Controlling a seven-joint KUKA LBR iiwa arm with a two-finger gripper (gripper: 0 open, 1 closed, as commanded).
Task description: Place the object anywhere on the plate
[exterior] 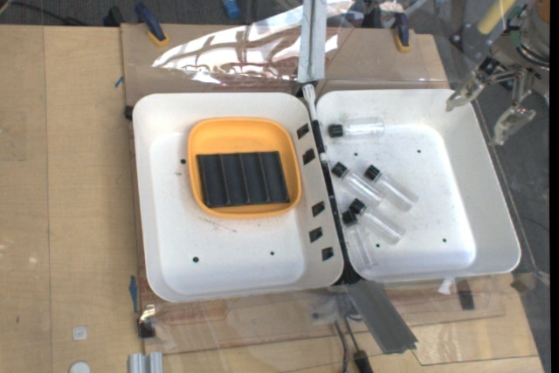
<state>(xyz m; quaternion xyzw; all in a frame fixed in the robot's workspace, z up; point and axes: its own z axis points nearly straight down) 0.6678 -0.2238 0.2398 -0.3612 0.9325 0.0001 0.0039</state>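
I saw gripper [486, 105] open, empty, far right | clear vials [377, 186] could slip, missing plate [244, 133]

txt: none legible | labels/brands: none | nums/signs: none

Two white bins sit side by side on the wooden bench [61, 188]. The left bin [166, 258] holds an orange plate [203, 135], and a black ridged block [243, 179] lies flat on the plate. The right bin [454, 188] holds a few clear little tubes with black caps. One tube [356, 128] lies near the top, and the other tubes [376, 196] lie close together near the middle wall. The claw [489, 100] hangs above the right bin's top right corner.
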